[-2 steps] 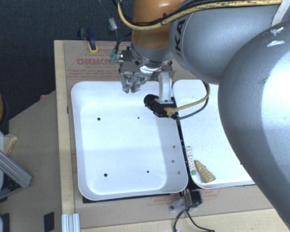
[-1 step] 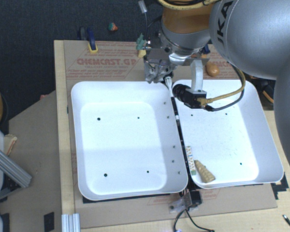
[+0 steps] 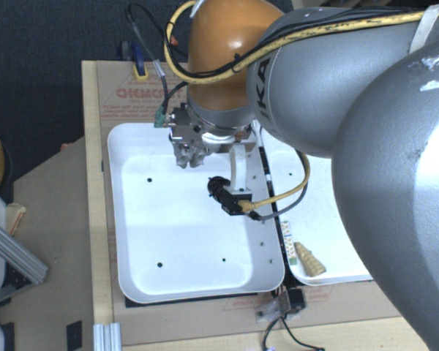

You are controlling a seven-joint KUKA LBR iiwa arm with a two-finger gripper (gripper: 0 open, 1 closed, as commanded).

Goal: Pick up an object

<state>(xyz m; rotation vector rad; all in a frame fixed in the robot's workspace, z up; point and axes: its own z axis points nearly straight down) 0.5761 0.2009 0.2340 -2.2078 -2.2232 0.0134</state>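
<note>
My gripper [image 3: 189, 152] hangs over the far part of the left white bin [image 3: 175, 240], under the orange wrist band [image 3: 227, 35]. I see nothing held at its tip. A tan, ridged, cone-like object [image 3: 308, 258] lies in the near left corner of the right bin [image 3: 329, 218], well apart from the gripper. The grey arm hides most of the right bin.
A black cable connector [image 3: 225, 194] and a yellow cable [image 3: 282, 196] dangle from the wrist over the left bin. Both bins rest on a cardboard sheet [image 3: 124, 93] with red lettering. An aluminium rail [image 3: 14, 254] lies off the bench at the left.
</note>
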